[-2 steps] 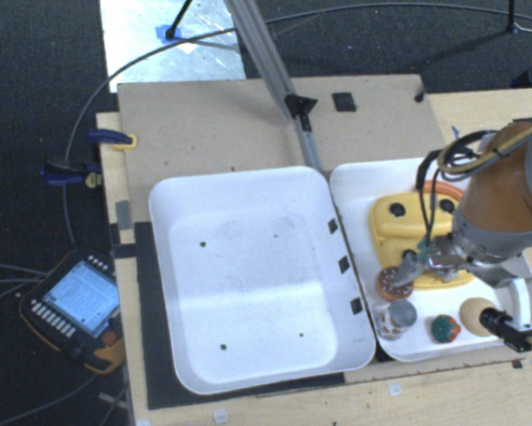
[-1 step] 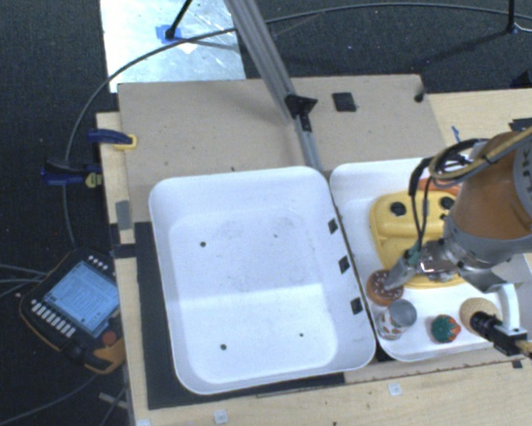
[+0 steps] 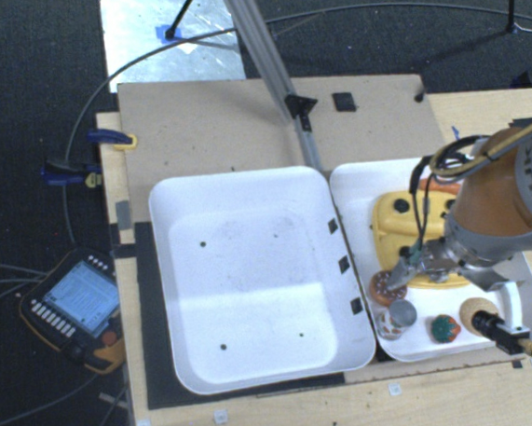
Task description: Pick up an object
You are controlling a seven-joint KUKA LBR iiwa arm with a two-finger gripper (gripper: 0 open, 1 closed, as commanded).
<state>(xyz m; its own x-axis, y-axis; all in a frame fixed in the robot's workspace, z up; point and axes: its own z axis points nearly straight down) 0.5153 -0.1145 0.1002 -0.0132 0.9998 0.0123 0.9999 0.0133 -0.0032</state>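
— Dark carpet all round, a brown tabletop with two white bins on it. So where does the pick stand?

— Start at the gripper. It is low in the right bin, at the near edge of the yellow object, with a reddish-brown disc just beside its tip. I can't tell whether it is open or closed, and nothing shows as held.

— Then the disc is the target?

— That's my guess, since it lies nearest. The trouble is crowding: a grey knob sits just in front of the disc, a green ball lies a little to the right, and the bin's inner wall is close on the left.

— How would you do it well?

— Come straight down over the disc, centred, and close across the side facing away from the knob, so neither gets nudged. Then lift vertically before moving sideways, because the yellow object is right behind.

— And further out?

— The left bin has a bare floor. Clamps grip the tabletop's left edge, a metal pole slants in from the top, and a teach pendant lies on the carpet to the left.
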